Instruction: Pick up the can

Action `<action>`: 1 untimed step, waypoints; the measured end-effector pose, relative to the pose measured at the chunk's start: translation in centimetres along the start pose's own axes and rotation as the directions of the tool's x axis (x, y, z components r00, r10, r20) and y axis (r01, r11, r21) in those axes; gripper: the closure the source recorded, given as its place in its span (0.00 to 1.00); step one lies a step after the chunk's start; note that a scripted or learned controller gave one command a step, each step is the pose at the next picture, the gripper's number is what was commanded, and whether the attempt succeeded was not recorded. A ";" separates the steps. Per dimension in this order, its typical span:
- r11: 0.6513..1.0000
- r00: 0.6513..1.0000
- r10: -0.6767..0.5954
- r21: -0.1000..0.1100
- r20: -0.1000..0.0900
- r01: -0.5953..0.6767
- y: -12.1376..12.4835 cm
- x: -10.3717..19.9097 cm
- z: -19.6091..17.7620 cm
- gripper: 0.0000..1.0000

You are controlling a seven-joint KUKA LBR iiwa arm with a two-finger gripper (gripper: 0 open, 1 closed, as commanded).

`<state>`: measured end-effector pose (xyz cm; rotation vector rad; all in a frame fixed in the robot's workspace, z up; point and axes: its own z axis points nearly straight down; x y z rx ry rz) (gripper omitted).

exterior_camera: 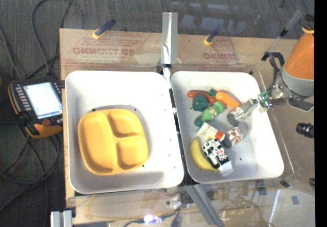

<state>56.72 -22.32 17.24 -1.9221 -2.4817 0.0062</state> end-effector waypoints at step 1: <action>1.000 1.000 -0.023 -0.006 -0.005 0.023 0.7 0.4 7.6 0.00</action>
